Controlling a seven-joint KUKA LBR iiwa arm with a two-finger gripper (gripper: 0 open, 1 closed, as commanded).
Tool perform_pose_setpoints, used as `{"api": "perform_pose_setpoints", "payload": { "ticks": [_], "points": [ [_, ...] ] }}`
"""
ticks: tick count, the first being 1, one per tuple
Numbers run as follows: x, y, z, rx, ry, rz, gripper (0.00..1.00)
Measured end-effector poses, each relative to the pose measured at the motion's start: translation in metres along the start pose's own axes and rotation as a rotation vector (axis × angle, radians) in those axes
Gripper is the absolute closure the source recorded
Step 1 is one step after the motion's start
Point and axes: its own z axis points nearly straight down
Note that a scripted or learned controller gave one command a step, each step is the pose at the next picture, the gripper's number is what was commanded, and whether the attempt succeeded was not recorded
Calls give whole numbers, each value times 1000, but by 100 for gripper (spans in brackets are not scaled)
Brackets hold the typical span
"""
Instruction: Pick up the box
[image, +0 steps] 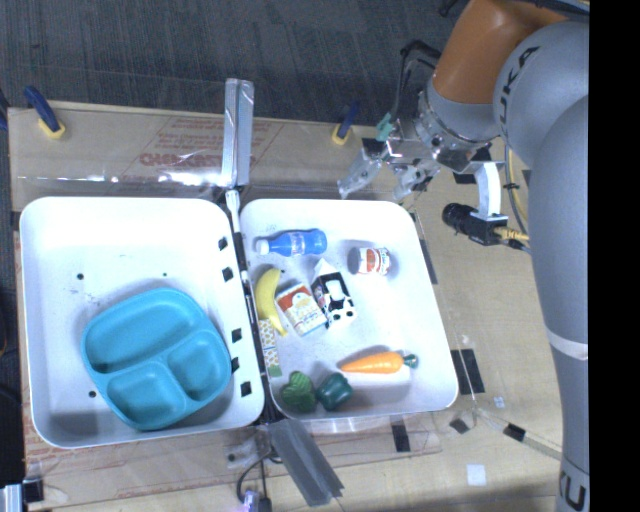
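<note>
The box (301, 309) is a small carton with a red and white front, lying in the right bin (428, 330) between a banana (266, 295) and a black and white carton (335, 296). My gripper (383, 176) hangs above the far rim of the right bin, well up and to the right of the box. Its two pale fingers (357, 178) are spread apart with nothing between them.
The right bin also holds a blue bottle (293, 243), a small red can (370, 261), a carrot (375, 362) and green vegetables (315, 392). In the left bin (50, 260) lies a blue divided tray (155, 356). A metal divider post (238, 130) stands between the bins.
</note>
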Motion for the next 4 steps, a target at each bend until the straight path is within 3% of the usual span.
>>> {"api": "perform_pose_setpoints", "payload": {
  "ticks": [1, 2, 3, 4],
  "points": [
    [76, 4, 87, 0, 0, -84, 0],
    [77, 4, 76, 0, 0, -88, 100],
    [77, 4, 76, 1, 0, -88, 0],
    [36, -29, 192, -2, 0, -298, 0]
  ]
}}
